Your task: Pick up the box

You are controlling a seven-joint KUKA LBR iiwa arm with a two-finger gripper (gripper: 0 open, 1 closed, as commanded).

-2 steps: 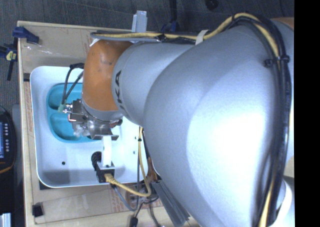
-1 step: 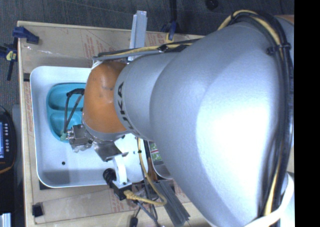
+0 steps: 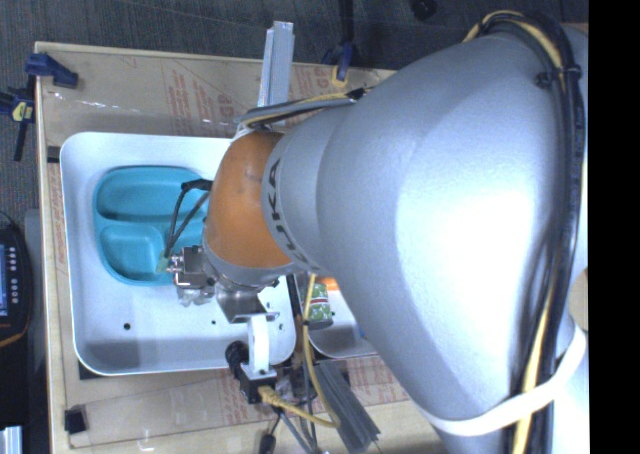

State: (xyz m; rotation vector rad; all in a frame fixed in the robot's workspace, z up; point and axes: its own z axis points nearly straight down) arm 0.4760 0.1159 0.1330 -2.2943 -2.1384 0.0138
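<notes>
1. The tool (image 3: 190,274) hangs under the orange-banded wrist, low over the left bin (image 3: 75,242); from here I cannot tell whether it is wide or narrow.
2. Just beside it lies a teal two-compartment tray (image 3: 135,222).
3. The box (image 3: 319,302), orange and green, peeks from under the arm (image 3: 420,222) at the right bin (image 3: 340,347).
4. Both bins rest on the bench (image 3: 150,92).

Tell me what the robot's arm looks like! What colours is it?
The arm is big, smooth and rounded, silvery grey like a fat pipe. Near the wrist it has an orange band, with dark letters on the grey ring beside it. Yellow cables and black cables run along its outside.
</notes>
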